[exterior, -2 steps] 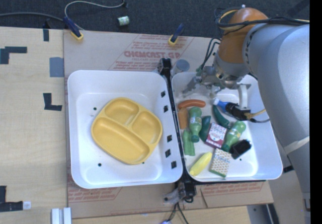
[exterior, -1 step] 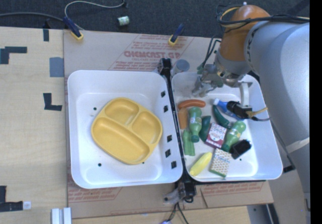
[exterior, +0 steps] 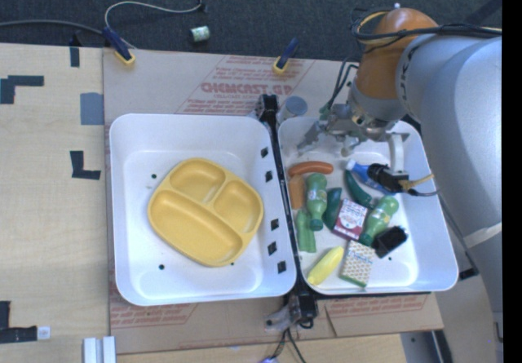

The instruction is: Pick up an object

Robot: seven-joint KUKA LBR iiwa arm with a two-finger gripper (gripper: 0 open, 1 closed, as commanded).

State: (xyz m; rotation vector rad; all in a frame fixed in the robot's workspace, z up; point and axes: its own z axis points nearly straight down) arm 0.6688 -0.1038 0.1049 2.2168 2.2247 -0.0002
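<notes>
1. Two shallow white bins sit side by side on a cardboard sheet: the left bin [exterior: 130, 190] and the right bin [exterior: 424, 263].
2. Lying in the middle of the left bin is a yellow plastic divided plate [exterior: 205, 210].
3. The right bin holds a cluster of small things: an orange sausage-shaped toy [exterior: 311, 167] near its far-left corner, a green plastic bottle [exterior: 315, 192] just below it, a yellow banana-like piece [exterior: 325, 264] toward the near edge, and a small green patterned box [exterior: 356, 263] just beside it.
4. Also there are a pink-red packet [exterior: 351, 219] in the middle, a blue and white item [exterior: 364, 170], and a black block [exterior: 391, 240] toward the right side.
5. At the far edge of the right bin hangs the two-finger metal gripper [exterior: 341, 130] of the grey arm, near the sausage toy but not touching it.
6. Nothing sits between its fingers, and whether they are spread or closed cannot be told.
</notes>
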